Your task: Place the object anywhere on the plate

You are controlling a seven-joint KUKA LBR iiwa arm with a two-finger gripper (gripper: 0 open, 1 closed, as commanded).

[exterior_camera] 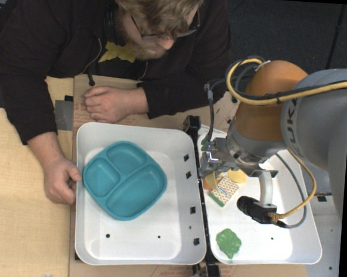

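Count: two white bins, one teal plate (125,180) with three compartments, four loose items, one arm (283,113), one pincer (211,169), and one person (110,34) with two hands in view.

Arm pose: the arm reaches in from the right side of the camera view. The orange band sits directly above the wrist, and the wrist points down. The pincer hangs low over the bin under the pincer (299,246), close to that bin's inner wall. Whether the pincer is wide, narrow or holding anything cannot be told, as the wrist body covers it.

Bin under the pincer: it holds all four loose items.
- The patterned packet (222,191) lies just below the pincer, tilted.
- The yellow piece (237,176) lies just beside the pincer, on the arm's side.
- The orange piece (208,181) lies right at the pincer; contact cannot be told.
- The green lump (229,242) lies well apart from the pincer, toward the front rim.

Which of the four items is the task's object cannot be told. None of them is on the plate.

Other bin (129,245): it lies across the shared wall from the pincer and holds the plate alone, flat on the floor.

Person: the first hand (62,180) grips the far rim of the other bin beside the plate. The second hand (107,104) rests closed on the cardboard (15,170) behind the other bin.
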